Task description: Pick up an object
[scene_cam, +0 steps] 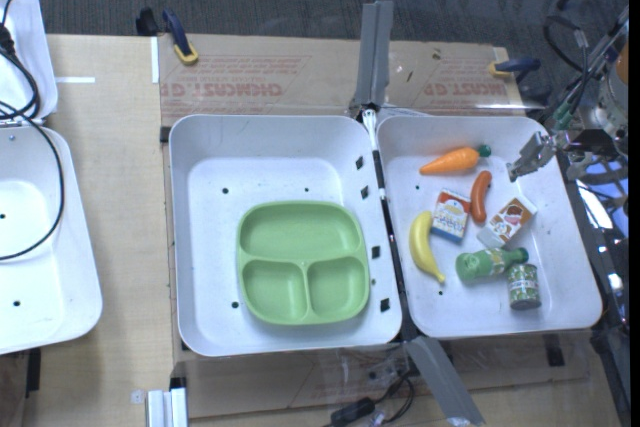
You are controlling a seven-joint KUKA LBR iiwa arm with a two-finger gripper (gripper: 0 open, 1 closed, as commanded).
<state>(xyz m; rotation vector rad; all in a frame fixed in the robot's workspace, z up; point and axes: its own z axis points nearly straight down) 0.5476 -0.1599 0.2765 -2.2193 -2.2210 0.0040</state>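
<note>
Orange plastic toy carrot [451,159] with a green stub lies at twelve o'clock in the right white bin [575,245]; likely light, rigid, slick, best pinched across its thick middle. At three o'clock of it hangs the tool [527,158], apparently parted, holding nothing.

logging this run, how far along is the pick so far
Nothing looks picked yet. The carrot, sausage, banana, two small cartons, green bottle and can all lie in the right bin. The pincer sits over that bin's upper right, near the carrot, with nothing seen in it. Grasping and lifting an item remain.
</note>
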